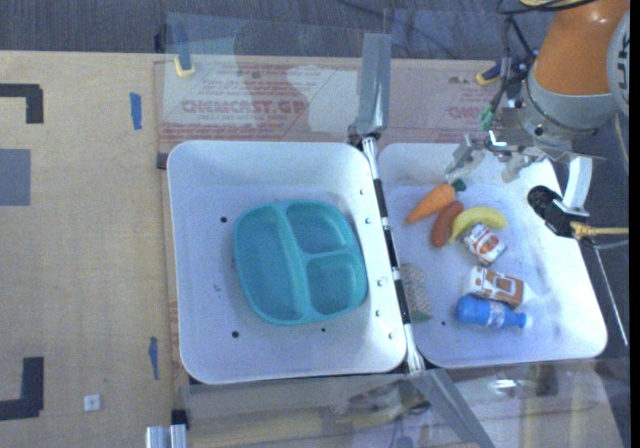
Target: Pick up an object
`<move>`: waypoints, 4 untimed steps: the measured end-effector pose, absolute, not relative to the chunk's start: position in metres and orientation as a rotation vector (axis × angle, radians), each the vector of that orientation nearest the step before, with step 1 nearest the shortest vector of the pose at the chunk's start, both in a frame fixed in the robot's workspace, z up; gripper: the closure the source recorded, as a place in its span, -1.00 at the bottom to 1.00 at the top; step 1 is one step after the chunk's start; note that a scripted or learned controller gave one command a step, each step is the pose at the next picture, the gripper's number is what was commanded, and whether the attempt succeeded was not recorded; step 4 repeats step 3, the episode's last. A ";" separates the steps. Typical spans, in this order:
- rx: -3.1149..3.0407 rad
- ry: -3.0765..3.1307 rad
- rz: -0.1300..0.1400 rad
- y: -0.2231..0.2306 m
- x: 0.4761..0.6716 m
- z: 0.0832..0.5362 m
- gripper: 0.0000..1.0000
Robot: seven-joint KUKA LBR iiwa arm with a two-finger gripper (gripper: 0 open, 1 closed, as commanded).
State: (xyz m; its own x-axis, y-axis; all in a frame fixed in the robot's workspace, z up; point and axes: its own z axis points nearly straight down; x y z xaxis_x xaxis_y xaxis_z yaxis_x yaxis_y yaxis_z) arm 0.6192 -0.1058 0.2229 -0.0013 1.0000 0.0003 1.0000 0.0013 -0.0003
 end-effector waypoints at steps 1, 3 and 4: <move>-2.051 -2.385 -0.006 -0.118 0.584 0.087 -1.00; -2.391 -2.034 0.005 -0.058 0.666 0.185 1.00; -2.391 -2.034 0.005 -0.058 0.666 0.185 1.00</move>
